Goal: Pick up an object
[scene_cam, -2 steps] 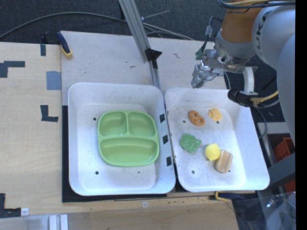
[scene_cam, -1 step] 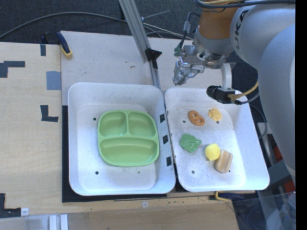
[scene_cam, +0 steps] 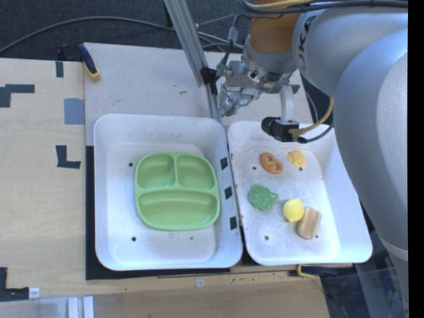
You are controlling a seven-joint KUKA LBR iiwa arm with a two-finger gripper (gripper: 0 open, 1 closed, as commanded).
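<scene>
Grey arm [scene_cam: 371, 78] enters from 3 o'clock, filling the upper right, big link running down the right side. Orange band [scene_cam: 281, 15] sits at about 1 o'clock, above the wrist. Wrist points down and toward 9 o'clock. Hand [scene_cam: 232, 103] hangs at roughly 12 o'clock, above centre, fingers too small and cluttered to read. Black cables loop round the wrist.

You see the gripper [scene_cam: 233, 105] above the bins' far edge; the right white bin [scene_cam: 344, 244] holds a brown pretzel [scene_cam: 270, 163] and a yellow ball [scene_cam: 293, 210].
</scene>
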